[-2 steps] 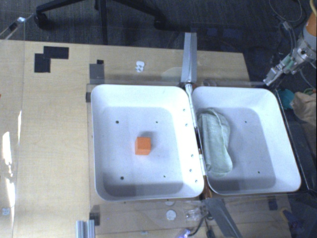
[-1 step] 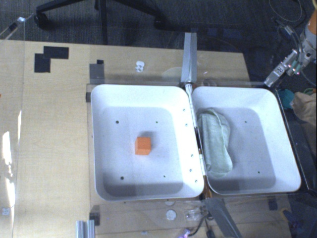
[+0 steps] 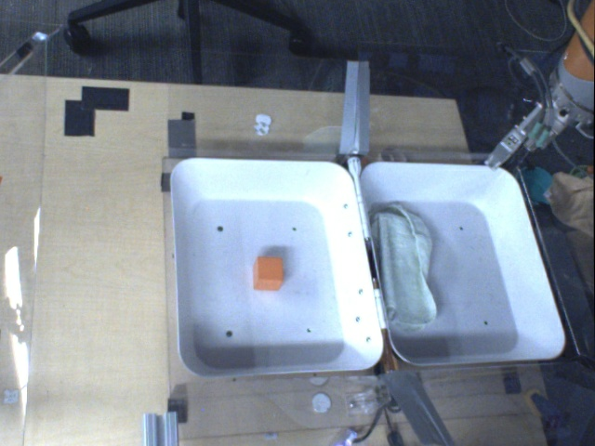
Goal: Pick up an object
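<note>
A small orange cube sat flat on the floor of the left shallow white plastic bin, a little below and left of that bin's centre, with bare white floor all round it and none of the bin walls near. Nothing touched it.

In the right shallow white plastic bin a pale, greyish-white folded cloth lay lengthwise along the left side, close beside the wall that the two bins share, running from near the upper edge down toward the lower one. The rest of that bin's floor showed only a few small dark dots.

The two bins stood side by side, their inner rims touching along a narrow seam, and a grey metal bar rose from the top of that seam. Both rested on a light wooden bench, which carried black tape patches near its upper left.

The gripper hung at the upper right, outside the right bin and just above its far right corner, well apart from both the cube and the cloth. It held nothing, and how wide it stood could not be told at that size and angle. Above it the grey arm with its orange band reached off the right edge.
</note>
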